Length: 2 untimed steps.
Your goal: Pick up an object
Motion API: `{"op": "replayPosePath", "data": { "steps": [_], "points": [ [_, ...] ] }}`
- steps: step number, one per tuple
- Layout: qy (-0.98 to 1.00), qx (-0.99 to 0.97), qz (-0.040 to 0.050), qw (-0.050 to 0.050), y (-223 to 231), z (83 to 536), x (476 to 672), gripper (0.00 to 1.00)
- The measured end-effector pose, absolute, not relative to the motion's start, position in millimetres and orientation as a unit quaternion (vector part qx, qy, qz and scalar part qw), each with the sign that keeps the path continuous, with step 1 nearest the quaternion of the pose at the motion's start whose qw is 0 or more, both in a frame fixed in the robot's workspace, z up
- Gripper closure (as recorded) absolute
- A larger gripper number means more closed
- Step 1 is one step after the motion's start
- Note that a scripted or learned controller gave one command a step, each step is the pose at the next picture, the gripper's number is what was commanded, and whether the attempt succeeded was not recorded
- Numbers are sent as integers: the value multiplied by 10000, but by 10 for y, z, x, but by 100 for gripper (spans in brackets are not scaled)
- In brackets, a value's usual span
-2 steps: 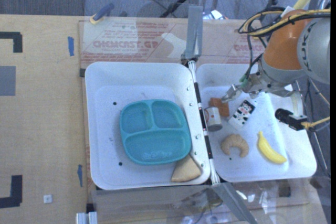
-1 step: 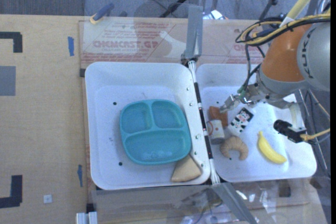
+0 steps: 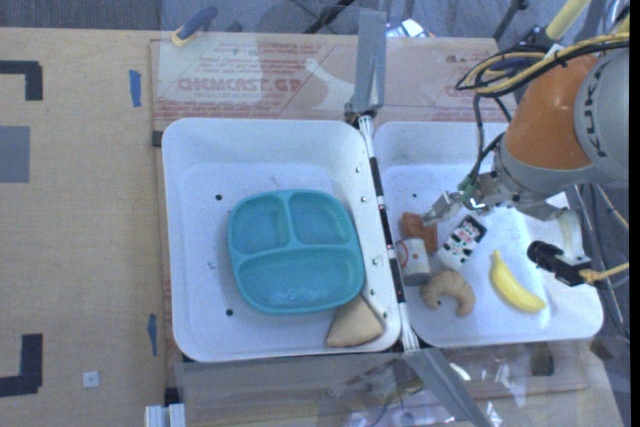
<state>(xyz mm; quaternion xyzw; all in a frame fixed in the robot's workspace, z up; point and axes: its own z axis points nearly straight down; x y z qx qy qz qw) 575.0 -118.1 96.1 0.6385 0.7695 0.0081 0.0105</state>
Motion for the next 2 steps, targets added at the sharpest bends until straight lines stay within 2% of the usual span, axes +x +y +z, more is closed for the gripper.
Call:
{"op": "replayPosePath", "data": {
  "steps": [1,2],
  "points": [
    [7716,6360,67,108,-1084,950,5565,0],
    [7948,6067,73,112,-1020,945,5273,0]
  ]
}}
